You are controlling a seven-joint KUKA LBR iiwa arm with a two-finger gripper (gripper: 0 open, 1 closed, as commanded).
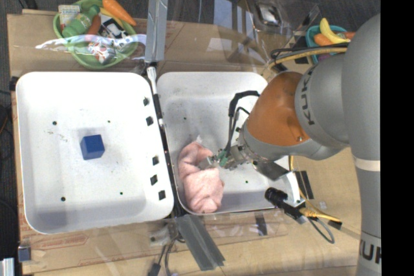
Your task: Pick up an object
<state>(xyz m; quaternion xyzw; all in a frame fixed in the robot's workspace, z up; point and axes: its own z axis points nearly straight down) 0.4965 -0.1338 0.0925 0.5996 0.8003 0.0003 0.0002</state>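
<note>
1. Where the arm [323, 106] reaches in from your right, its grey body and orange band cover much of the right bin's far right side; you cannot see the bin floor beneath it.
2. You have two white bins side by side: the left bin [39, 158] and the right bin [194, 90], touching along a shared divider with black clips.
3. Look at the pink cloth [199, 179], a soft crumpled lump lying at the near edge of the right bin, close to the divider; this is the nearest thing to pick.
4. Your gripper [220, 159] sits at the cloth's upper right edge, touching or just above it; whether the claw is wide, narrow or gripping cloth, you cannot tell, since the tips are too small and blurred.
5. Beyond the left bin stands a green bowl [97, 58] heaped with toys, a carrot [118, 10] among them; well apart from the gripper.
6. Alone in the left bin sits a small blue cube [92, 146], well apart from the gripper.
</note>
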